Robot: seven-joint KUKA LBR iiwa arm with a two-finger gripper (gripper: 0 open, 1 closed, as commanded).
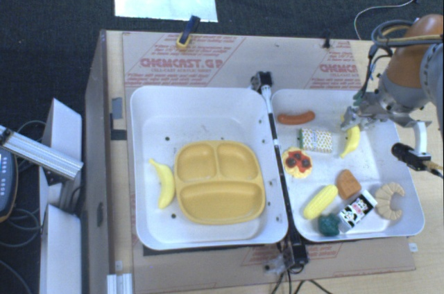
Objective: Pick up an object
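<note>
- My gripper [355, 118] hangs over the right bin's [415, 215] far side; its grip state I cannot tell.
- A small yellow banana [351, 141] lies just below it, long axis running near-to-far, tilted slightly.

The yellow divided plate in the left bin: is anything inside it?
The yellow divided plate shows three bare compartments with nothing in them. A banana lies beside it on the left bin floor. Whatever is beneath the plate is covered.
</note>
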